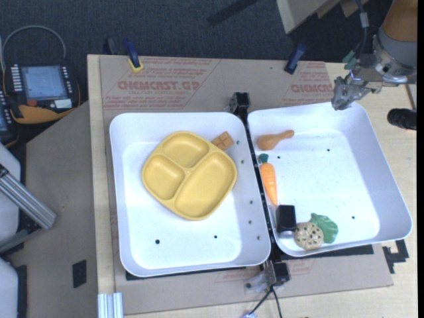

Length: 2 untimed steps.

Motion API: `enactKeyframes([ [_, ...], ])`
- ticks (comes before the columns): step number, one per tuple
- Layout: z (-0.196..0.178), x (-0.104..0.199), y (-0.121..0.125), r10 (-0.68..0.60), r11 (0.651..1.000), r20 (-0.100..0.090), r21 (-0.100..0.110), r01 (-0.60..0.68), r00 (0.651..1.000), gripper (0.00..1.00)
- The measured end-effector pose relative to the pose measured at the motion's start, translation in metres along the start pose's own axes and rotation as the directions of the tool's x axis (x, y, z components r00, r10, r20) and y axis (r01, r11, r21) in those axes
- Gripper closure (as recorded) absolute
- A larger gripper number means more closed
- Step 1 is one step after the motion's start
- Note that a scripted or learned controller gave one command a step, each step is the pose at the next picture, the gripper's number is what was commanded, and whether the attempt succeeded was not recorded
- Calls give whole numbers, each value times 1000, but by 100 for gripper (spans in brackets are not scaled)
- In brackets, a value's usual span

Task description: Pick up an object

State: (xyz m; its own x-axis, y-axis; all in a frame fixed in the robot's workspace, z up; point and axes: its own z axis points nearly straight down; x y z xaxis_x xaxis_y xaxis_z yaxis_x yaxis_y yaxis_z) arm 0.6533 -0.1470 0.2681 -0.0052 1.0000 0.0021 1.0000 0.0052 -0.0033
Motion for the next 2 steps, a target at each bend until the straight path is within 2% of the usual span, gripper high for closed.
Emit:
enactKeyframes([
  [2,-5,106,-28,-1,1000,-1,-1,1,1000,100],
])
